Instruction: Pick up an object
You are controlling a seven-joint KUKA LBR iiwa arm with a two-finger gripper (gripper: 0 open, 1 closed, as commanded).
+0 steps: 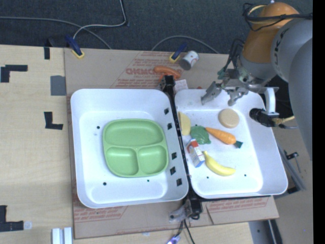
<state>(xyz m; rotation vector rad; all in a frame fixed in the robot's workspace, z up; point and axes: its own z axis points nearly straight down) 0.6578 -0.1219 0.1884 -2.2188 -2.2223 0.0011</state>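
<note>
While I watch from the fixed overhead camera, the grey arm with its orange band reaches in from the right, and its gripper [222,96] hangs over the far end of the right bin [269,179] with its two fingers spread apart and nothing between them. Just in front of the fingers, near the bin's right side, lies a round tan cookie-shaped piece [229,118]. Beside it, toward the middle, lies a toy carrot [222,135], its tip touching a green leafy piece [199,134]. A pale yellow wedge [185,124] sits against the bin's left wall. Closer to me lies a yellow banana [218,166], with a small red and white packet [196,154] just beside it; its label is too small for me to read. The left bin [86,105] holds a green divided plate [135,147] with three compartments. Red printing on the cardboard [142,71] behind the bins appears upside down and I cannot make it out.
</note>
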